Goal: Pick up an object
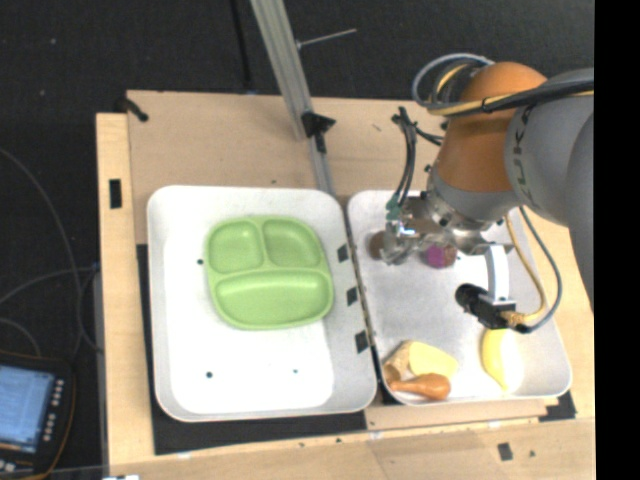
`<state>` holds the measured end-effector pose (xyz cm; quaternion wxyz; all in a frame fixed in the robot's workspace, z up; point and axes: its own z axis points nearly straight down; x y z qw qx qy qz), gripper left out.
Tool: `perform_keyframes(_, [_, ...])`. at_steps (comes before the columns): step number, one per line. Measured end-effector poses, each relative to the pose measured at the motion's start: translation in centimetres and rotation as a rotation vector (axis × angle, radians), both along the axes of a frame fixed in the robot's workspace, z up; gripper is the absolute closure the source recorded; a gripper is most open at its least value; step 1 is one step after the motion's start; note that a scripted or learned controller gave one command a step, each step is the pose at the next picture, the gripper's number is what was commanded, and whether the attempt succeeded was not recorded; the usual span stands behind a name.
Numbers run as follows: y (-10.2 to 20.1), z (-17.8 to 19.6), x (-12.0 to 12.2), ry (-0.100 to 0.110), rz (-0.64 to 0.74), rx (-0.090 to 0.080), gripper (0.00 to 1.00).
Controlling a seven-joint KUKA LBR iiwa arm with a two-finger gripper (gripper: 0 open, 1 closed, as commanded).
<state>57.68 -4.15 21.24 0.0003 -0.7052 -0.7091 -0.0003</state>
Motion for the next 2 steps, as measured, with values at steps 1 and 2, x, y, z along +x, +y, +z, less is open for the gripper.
perform_keyframes(1, [4.4,-0.1,-2.0,0.0,0.0,0.0,1.0])
perform_keyframes(2, [9.6,0.4,-4.6,0.0,0.002,0.002,1.0])
